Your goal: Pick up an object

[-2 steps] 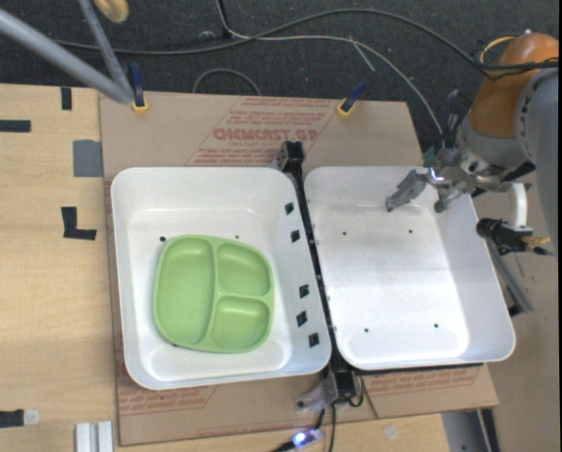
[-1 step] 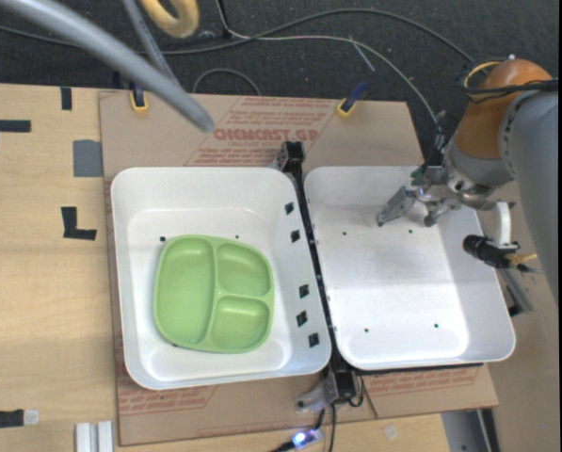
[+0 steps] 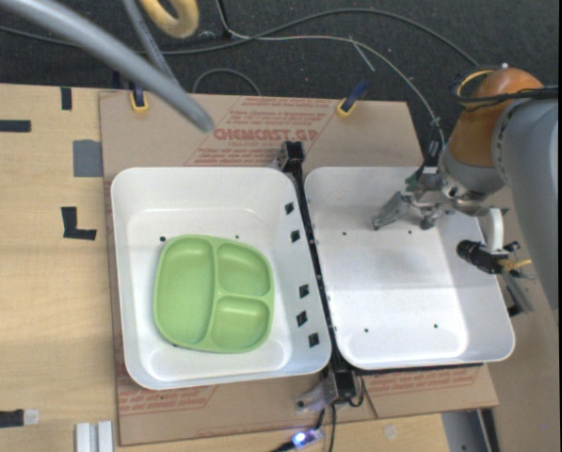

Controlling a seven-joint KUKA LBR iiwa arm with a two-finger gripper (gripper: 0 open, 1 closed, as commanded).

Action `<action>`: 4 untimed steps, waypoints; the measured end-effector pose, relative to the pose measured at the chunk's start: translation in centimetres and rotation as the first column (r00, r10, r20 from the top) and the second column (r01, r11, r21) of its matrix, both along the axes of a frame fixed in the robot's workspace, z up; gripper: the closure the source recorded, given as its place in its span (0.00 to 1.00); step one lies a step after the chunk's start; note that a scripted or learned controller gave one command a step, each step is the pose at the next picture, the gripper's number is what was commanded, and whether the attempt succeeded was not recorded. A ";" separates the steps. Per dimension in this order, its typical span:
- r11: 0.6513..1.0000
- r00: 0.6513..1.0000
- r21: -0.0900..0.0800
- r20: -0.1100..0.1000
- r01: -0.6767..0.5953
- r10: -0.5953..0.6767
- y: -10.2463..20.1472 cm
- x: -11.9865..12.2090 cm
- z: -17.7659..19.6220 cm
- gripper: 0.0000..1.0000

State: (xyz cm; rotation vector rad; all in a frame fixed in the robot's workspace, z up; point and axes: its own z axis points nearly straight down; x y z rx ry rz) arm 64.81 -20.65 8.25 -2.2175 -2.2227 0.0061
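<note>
A light green divided plate (image 3: 213, 293) lies flat in the left white bin (image 3: 130, 205), towards its front. My gripper (image 3: 403, 220) hangs over the back part of the right white bin (image 3: 469, 342), near its far wall. It is open, with only bare bin floor showing between its fingers. The gripper is well to the right of the plate, across the divider between the two bins.
The grey arm with its orange band (image 3: 492, 88) comes in from the right, over the right bin's far corner. A black divider (image 3: 307, 252) with clips runs between the bins. Both bins rest on a cardboard sheet (image 3: 262, 135). Cables cross the dark floor behind.
</note>
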 end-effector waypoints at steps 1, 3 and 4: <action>1.000 1.000 -0.002 -0.001 -0.001 0.001 0.0 0.0 0.8 1.00; 1.000 1.000 0.002 0.002 0.001 -0.001 0.0 -0.8 9.2 1.00; 1.000 1.000 0.002 0.002 0.001 -0.001 -0.5 -0.8 13.2 1.00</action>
